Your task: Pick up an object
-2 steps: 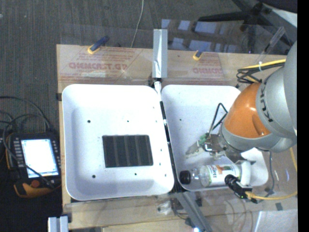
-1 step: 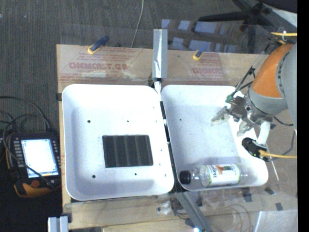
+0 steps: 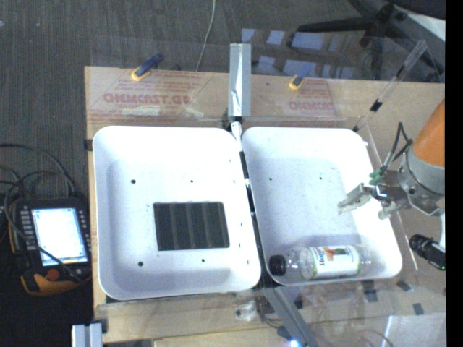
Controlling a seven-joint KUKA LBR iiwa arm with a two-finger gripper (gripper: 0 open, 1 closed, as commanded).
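I saw the clear plastic bottle with black cap lying on its side along the near wall of the right white bin, its length across my view, below-left of the open, empty two-finger gripper.

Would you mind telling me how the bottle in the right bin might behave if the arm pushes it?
The bottle lies on its side, so it would probably roll. It looks clear and mostly empty, so likely light. Its smooth round body may slip.
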